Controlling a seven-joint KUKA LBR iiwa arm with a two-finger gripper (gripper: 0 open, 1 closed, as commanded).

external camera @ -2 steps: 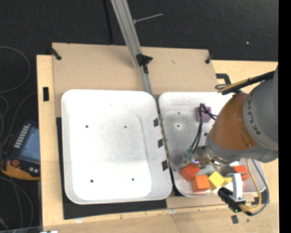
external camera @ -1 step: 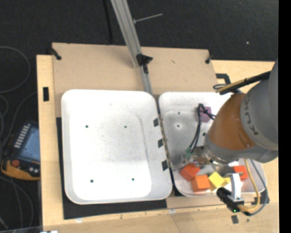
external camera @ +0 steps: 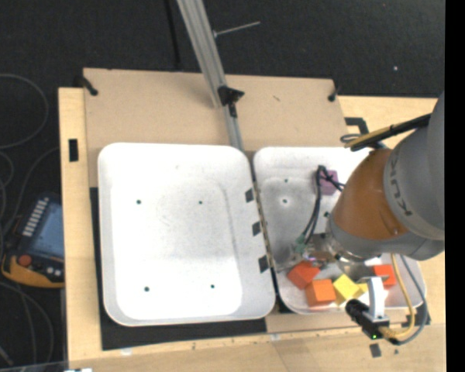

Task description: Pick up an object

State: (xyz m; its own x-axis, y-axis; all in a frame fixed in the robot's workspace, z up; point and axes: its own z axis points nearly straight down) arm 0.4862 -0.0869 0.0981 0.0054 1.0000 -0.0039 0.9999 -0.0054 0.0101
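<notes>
Looking down on the light brown table (external camera: 178,107), the grey arm with the orange band (external camera: 372,200) is reaching in from the right and hanging over the right-hand shallow white bin (external camera: 287,177). The hand (external camera: 316,248) is tucked under the wrist, low in that bin, and the bulk of the arm is covering most of it, so I honestly can't tell if it's spread or pressed together, or whether it's pinching anything.

The stuff worth grabbing is bunching up in the near corner of that bin: a chunky red-orange block (external camera: 302,275), a brighter orange cube (external camera: 322,291) touching it on the near side, and a small yellow block (external camera: 347,287) just beside the cube. A small purple piece (external camera: 328,178) is sitting well apart, toward the far wall of the same bin.

The bit that matters, I'm guessing: the red-orange block is lying just toward the near edge from the hand, closest of the lot, with its long axis running roughly across the bin. So a short drop toward that corner is looking like the likeliest try. The left-hand shallow white bin (external camera: 170,223) isn't coming into it.
</notes>
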